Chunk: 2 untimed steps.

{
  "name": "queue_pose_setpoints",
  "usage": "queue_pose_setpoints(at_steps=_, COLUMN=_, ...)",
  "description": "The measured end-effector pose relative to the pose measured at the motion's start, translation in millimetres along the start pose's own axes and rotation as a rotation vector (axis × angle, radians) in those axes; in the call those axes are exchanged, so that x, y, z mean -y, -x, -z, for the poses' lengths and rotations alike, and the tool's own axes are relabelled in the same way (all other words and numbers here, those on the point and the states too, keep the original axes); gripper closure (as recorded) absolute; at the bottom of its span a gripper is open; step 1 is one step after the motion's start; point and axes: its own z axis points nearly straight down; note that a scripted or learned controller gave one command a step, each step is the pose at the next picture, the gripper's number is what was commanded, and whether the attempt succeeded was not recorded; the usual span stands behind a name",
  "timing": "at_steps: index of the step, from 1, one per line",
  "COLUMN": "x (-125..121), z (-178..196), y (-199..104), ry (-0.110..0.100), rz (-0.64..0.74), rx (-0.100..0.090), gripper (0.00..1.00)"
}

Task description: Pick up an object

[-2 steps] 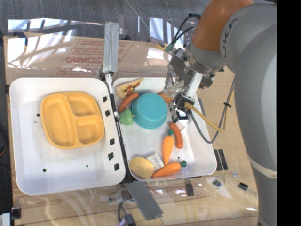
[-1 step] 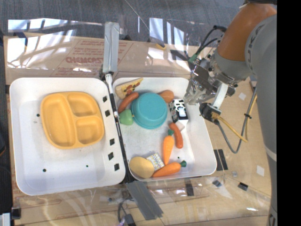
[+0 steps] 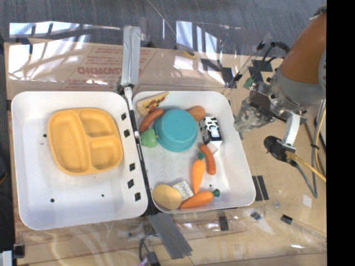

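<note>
The right bin (image 3: pixel 238 165) holds several toy foods: a teal bowl (image 3: pixel 176 130) upside down in the middle, a black-and-white cow figure (image 3: pixel 211 129) beside it, and carrots (image 3: pixel 198 173) (image 3: pixel 195 199) toward the front. A potato (image 3: pixel 166 196) lies at the front left, a sausage (image 3: pixel 150 119) and a green piece (image 3: pixel 148 138) by the bin's left wall. My gripper (image 3: pixel 248 118) hangs outside the bin's right rim, over the bench, with nothing seen in it.
The left bin (image 3: pixel 33 204) carries a yellow divided plate (image 3: pixel 85 139). A pizza slice (image 3: pixel 153 100) lies at the right bin's back left. Cables and a black connector (image 3: pixel 277 147) trail below the wrist on the right. A metal divider bar (image 3: pixel 131 54) stands behind the bins.
</note>
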Motion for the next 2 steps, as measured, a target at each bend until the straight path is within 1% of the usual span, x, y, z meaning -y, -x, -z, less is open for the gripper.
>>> queue_pose_setpoints(at_steps=1, x=63, z=-123, y=-40, ry=-0.009, rz=-0.027, rx=0.002, gripper=1.0)
queue_pose_setpoints(at_steps=2, x=87, z=-31, y=-38, ry=0.006, rz=-0.032, rx=-0.001, gripper=1.0)
